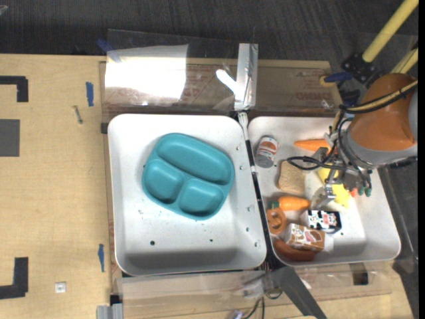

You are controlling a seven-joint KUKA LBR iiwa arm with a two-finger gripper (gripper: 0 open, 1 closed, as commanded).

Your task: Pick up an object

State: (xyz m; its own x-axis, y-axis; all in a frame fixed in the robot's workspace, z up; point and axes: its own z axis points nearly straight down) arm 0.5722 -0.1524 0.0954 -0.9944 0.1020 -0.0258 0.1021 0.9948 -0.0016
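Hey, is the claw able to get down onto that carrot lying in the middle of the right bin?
Probably yes. The carrot lies uncovered, nothing stacked on it, and the claw hovers just to its right. The bread slice and small box crowd it closely, though.

No lettering can be read anywhere below me. A small can (265, 151) near the far left corner of the right bin (380, 226) carries a red and white label, its print too small to make out. A black and white packet (325, 220), just beside my jaws, shows red marks that blur into specks. A brown carton (305, 236) at the near edge of that bin bears a pale printed panel, likewise unreadable. Faint reddish print runs across the clear sheet (292, 85) behind both bins, but its characters do not resolve.
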